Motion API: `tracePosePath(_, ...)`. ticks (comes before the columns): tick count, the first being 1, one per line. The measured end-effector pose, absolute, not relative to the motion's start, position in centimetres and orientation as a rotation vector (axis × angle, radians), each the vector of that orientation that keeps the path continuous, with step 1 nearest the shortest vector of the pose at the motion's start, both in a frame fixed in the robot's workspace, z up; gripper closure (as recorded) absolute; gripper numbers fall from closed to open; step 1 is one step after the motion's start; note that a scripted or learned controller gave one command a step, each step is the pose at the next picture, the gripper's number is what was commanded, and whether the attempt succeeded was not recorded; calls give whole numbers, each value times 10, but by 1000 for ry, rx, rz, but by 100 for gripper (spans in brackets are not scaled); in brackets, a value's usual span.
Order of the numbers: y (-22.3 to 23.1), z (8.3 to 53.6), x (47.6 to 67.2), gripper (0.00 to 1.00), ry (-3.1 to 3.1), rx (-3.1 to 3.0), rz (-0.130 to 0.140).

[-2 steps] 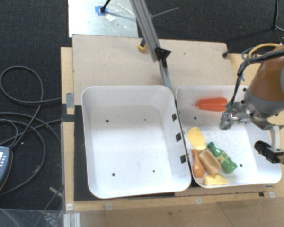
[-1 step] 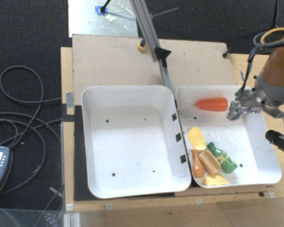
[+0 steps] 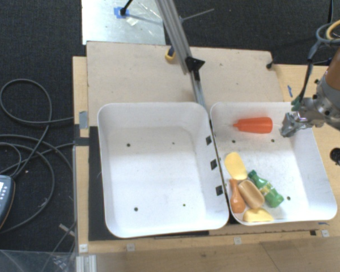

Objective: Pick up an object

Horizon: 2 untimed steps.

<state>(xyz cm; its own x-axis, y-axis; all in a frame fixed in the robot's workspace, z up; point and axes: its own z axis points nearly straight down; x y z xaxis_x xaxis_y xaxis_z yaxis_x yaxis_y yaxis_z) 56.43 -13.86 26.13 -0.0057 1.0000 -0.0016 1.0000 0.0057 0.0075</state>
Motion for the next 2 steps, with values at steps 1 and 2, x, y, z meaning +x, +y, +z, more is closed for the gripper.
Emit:
tracePosePath(1,-89,267,574,100,2232,2208,5)
tracePosePath(2,-28,255,576,100,2235,2210,4)
